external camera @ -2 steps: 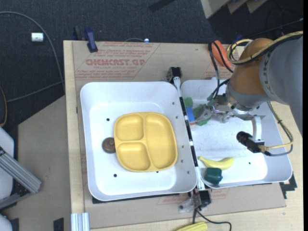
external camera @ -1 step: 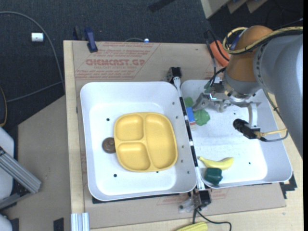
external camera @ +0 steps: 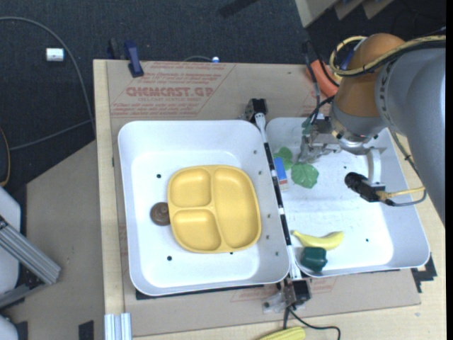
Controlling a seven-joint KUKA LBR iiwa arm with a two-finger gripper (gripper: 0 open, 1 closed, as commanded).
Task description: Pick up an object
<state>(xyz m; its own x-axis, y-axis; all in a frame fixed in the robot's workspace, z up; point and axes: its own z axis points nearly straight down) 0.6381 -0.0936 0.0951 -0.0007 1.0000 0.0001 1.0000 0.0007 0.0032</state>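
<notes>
The brown round thing [external camera: 160,213] is partly hidden under the yellow plate [external camera: 213,208]. The arm [external camera: 417,98] is cut off by the right edge.

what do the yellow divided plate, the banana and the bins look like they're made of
Yellow divided plate: likely moulded plastic, matte, with an even colour and soft rounded compartment ridges.
Banana: probably a plastic toy, uniformly bright yellow and smooth, though real fruit can't be ruled out.
Bins, left and right: thin white plastic, slightly glossy, with rounded formed rims.
</notes>
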